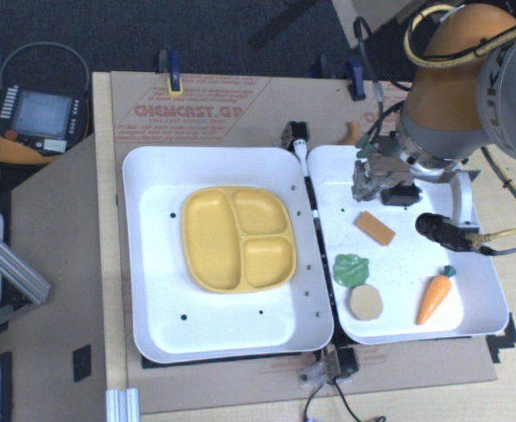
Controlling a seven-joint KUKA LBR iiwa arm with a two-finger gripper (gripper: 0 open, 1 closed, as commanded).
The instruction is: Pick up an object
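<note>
Gripper (369, 181) state unclear, cannot tell. Hovering just above-left of orange block (375, 229); could descend off-target, nudging block away, missing grasp.

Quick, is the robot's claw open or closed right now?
End effector: cannot be told; it hangs over the right bin, above the orange block.

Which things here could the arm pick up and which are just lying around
For the job: gripper, orange block, green leafy piece, tan round piece, carrot, all in the right bin.

Lying about: yellow divided plate in the left bin, handheld screen unit.
</note>
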